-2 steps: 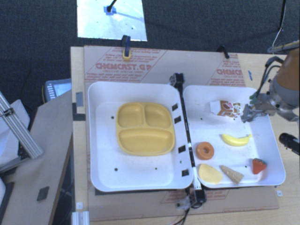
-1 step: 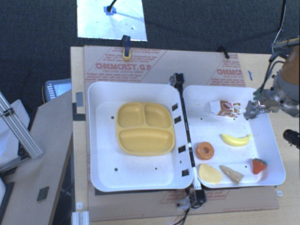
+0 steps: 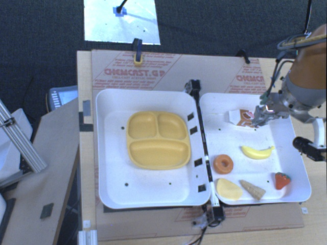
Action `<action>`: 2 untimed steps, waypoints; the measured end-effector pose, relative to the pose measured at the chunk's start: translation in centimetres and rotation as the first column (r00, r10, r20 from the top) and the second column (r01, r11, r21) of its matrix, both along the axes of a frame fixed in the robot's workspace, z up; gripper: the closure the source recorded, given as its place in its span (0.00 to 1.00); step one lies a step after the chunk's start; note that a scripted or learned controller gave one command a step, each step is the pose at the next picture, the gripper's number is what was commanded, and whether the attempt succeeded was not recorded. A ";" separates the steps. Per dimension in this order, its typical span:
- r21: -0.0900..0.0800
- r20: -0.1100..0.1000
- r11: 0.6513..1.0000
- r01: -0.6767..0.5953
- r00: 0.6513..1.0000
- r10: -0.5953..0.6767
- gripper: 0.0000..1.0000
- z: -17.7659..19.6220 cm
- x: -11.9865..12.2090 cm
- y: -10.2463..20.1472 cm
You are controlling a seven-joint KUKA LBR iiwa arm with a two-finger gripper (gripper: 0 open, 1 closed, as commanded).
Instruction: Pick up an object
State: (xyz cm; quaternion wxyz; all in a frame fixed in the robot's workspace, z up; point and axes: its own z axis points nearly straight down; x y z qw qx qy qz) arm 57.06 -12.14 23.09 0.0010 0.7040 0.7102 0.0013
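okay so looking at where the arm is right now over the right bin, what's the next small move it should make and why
Probably lower straight down: the end effector hovers over the white and red packet at the right bin's far side, nearer it than the banana.

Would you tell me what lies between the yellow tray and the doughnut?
In the camera view, the bins' adjoining rims with black clips separate the yellow tray from the doughnut.

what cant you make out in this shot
- Pincer: blurred and small in the camera view, so open or shut cannot be told.
- Packet: its right end is covered by the pincer; the print is too small to read.
- Arm: cut off by the right edge.
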 end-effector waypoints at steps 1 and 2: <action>0.001 -0.001 1.000 -0.001 1.000 0.001 1.00 -1.0 1.7 4.8; 0.001 -0.001 1.000 -0.001 1.000 0.001 1.00 -0.3 2.6 9.4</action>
